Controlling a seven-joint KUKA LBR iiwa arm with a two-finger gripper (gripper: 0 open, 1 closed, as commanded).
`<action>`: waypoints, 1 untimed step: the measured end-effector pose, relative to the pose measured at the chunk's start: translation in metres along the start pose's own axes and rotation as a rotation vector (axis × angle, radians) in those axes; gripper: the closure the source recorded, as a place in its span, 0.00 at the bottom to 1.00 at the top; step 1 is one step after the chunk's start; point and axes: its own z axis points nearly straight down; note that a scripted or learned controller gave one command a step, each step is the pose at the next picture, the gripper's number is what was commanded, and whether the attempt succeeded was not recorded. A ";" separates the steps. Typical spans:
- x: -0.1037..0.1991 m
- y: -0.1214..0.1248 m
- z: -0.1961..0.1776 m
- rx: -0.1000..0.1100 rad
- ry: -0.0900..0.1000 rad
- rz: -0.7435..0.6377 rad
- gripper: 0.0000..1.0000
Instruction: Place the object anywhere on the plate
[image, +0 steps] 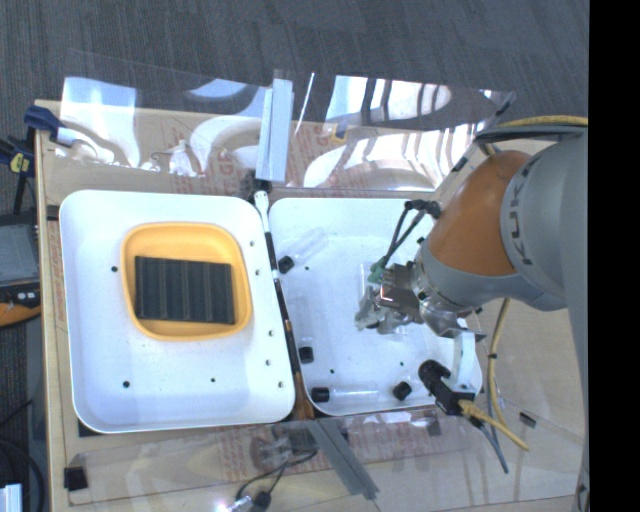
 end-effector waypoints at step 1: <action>0.045 -0.019 0.012 0.002 0.002 -0.211 1.00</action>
